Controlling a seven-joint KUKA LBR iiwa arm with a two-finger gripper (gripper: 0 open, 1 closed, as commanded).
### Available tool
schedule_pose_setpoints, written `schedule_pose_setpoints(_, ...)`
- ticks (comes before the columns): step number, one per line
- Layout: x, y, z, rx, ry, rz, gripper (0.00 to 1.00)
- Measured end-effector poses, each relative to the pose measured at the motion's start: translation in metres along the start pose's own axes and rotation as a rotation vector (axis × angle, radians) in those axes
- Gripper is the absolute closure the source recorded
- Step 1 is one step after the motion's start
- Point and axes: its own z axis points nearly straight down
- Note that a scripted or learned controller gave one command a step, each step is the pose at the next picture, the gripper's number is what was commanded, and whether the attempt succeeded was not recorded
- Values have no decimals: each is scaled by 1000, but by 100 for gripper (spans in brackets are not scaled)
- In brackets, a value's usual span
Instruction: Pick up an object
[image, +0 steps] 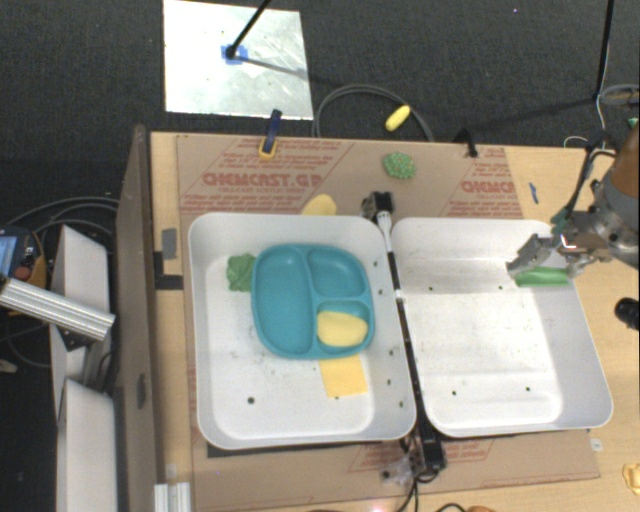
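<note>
My gripper (532, 262) hangs over the upper right part of the right bin (500, 400), reaching in from the right. A small green elongated object (545, 278) lies directly under and against it; whether it is held is not visible. In the left bin (215, 300) sits a teal divided plate (290, 300) with a yellow rounded object (342, 328) in its lower right compartment. A flat yellow square (345, 378) lies just below the plate. A green leafy piece (240, 271) rests at the plate's left edge.
Behind the bins, on the cardboard, lie a yellow piece (320, 206), a green knobbly ball (399, 165) and a yellow item (398, 118). A black clip (378, 207) marks the seam between bins. Cables and a metal rail (55, 308) sit at the left.
</note>
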Motion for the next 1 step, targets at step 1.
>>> schedule_pose_setpoints(1,26,-3,167,10,4,-1,0)
